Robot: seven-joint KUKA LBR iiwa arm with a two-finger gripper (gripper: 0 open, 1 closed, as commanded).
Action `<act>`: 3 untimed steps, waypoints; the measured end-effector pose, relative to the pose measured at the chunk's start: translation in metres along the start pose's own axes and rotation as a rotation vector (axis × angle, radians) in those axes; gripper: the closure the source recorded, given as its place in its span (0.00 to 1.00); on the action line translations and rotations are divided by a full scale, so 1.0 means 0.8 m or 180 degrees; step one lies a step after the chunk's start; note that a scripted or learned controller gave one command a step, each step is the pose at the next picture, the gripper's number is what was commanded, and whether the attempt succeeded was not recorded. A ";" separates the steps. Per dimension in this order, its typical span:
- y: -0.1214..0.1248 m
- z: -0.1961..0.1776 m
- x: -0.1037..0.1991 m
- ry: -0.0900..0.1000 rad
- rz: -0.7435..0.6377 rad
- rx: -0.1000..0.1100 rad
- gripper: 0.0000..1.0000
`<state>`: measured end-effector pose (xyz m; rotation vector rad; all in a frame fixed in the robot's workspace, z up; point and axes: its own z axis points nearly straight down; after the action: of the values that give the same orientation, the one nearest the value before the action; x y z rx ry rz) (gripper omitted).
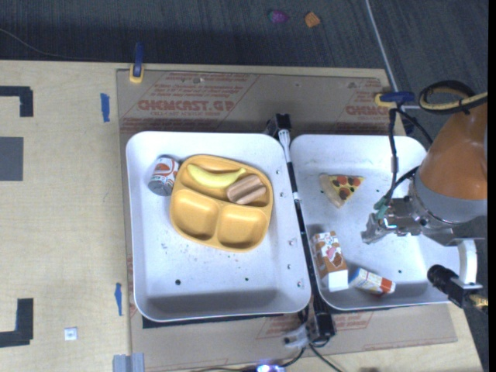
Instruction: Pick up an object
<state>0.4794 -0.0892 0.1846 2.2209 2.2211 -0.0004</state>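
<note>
While hovering low over the right bin (411,149), gripper (385,225) grips nothing; jaw state impossible to tell. Pick not yet made, everything left to do. Right of the yellow tray (221,204): flat pizza wedge (342,187), glossy brown carton (328,254), small white-orange box (370,282). Inside the moulded plastic tray: banana (209,177), sausage (246,190); dented can (163,175) touching its left.

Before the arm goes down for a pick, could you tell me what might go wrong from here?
1. The end effector hovers over bare floor of the right bin, so a straight descent would likely grab nothing.
2. The snack packet and small carton lie close together near the bin's front; a grasp could nudge one.
3. The pizza slice lies flat, so it may slip.
</note>
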 end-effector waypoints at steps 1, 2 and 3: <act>0.001 -0.015 0.088 0.0002 -0.0005 -0.0011 1.00; 0.028 0.000 0.035 -0.0004 -0.0001 -0.0007 1.00; 0.000 0.017 -0.031 0.0004 -0.0001 0.0004 1.00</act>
<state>0.4795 -0.1142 0.1712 2.2218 2.2227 -0.0005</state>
